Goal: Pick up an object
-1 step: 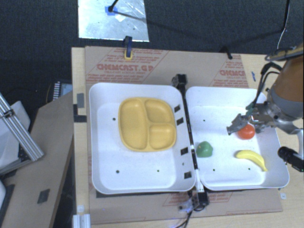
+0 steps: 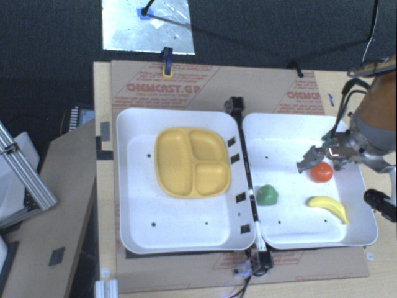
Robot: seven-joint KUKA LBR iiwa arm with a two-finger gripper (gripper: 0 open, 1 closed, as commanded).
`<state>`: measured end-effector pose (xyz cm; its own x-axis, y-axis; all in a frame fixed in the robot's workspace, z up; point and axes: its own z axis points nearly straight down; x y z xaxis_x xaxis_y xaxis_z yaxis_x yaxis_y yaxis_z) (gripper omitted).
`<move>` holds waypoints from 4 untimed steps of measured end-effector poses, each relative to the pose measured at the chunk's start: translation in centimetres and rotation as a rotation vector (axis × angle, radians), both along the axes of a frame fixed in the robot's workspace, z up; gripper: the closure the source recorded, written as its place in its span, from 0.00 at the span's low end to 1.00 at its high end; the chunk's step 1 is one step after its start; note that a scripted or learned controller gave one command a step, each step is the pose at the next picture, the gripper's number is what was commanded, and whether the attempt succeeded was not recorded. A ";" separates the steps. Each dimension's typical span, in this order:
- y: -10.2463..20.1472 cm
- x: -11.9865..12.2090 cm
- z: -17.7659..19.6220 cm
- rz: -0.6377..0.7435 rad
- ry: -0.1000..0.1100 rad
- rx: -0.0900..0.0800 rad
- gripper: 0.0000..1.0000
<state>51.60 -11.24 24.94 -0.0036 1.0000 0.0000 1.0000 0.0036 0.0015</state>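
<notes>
Over the right bin [image 2: 291, 129], the hand [image 2: 315, 160] hangs just beside the orange-red fruit [image 2: 321, 172], apparently lined up for a grasp; whether it is clenched or released, I cannot tell.

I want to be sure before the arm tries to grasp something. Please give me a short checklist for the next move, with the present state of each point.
1. A target is near the gripper: ok, the red-orange round object lies just beside it in the right bin.
2. Nothing held yet: cannot tell, the fingertips are too small to judge.
3. Target is free of neighbours: ok, the banana and the green object lie apart from it.
4. Gripper centred over the target: not ok, it sits slightly to the object's upper left.
5. Left bin stays out of the way: ok, it bears the yellow divided plate.
</notes>
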 end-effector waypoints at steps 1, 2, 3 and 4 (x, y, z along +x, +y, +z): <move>0.3 1.0 -5.3 -0.003 0.003 0.001 0.00; 0.8 1.8 -11.2 -0.003 0.004 0.001 0.00; 0.8 1.8 -16.4 -0.003 0.004 0.001 0.00; 0.8 1.9 -15.1 -0.003 0.000 0.000 1.00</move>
<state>53.46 -10.47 9.84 -0.0001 1.0000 -0.0003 1.0000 0.0001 0.0018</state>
